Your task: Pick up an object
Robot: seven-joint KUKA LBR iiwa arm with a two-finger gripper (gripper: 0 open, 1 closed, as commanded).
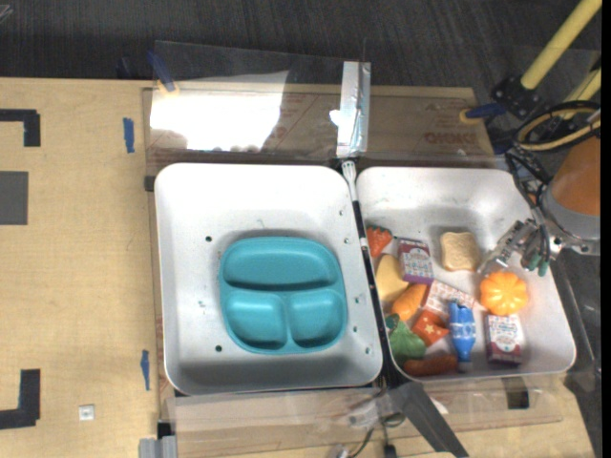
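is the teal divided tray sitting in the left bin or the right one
In the left bin. The teal tray lies flat at its middle, compartments facing up; the toys are in the right bin.

We note a wooden bench [67,284] bearing two shallow white bins side by side; the left bin [181,208] holds a teal divided tray [283,292], lying flat near its centre; a clear plastic sheet [239,108] lies behind the left bin; blue tape strips [128,135] and black corner marks [23,127] sit on the bench; a yellow pole [565,32] slants at top right.
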